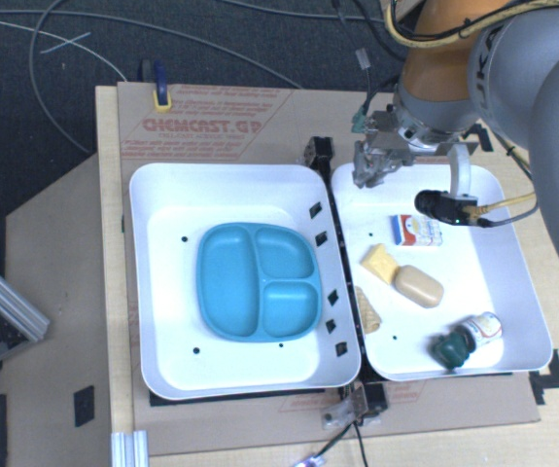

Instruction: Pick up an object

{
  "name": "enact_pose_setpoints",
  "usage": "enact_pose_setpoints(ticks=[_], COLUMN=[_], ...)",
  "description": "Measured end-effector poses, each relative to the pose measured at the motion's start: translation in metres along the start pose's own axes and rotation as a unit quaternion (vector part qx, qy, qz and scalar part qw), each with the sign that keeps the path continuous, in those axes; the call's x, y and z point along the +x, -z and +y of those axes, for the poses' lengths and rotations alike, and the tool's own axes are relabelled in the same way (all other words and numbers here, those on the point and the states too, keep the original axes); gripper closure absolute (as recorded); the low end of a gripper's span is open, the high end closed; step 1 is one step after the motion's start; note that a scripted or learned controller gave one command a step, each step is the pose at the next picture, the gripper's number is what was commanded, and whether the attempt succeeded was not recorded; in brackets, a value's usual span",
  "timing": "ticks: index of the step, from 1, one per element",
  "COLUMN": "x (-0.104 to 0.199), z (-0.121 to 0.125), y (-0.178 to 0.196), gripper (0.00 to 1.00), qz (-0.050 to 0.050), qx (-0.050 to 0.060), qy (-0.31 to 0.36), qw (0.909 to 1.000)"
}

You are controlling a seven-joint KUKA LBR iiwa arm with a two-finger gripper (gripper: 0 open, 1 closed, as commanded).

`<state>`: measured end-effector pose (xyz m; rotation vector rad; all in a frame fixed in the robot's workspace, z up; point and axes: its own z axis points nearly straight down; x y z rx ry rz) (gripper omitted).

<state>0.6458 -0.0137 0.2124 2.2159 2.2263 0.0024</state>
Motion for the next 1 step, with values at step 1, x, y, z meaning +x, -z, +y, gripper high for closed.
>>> enact_pose_setpoints(ticks=[1], x=[0.0523], z=[-0.0025], y=[-0.0048], gripper=[1.00], qz=[0.000], qx=[0.002], qy=[-0.002], qw=[1.0000])
